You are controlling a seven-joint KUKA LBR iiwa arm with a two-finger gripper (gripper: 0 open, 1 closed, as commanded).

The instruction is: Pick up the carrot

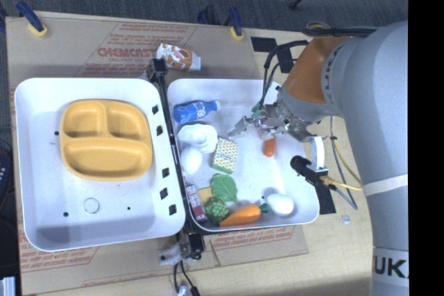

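Reaching in from the frame's right, the grey arm holds its gripper over the right bin, fingers spread wide with nothing between them. At centre-left a yellow divided tray lies in the left bin. Along the right bin's lower edge the carrot lies between a green leafy toy and a white egg.
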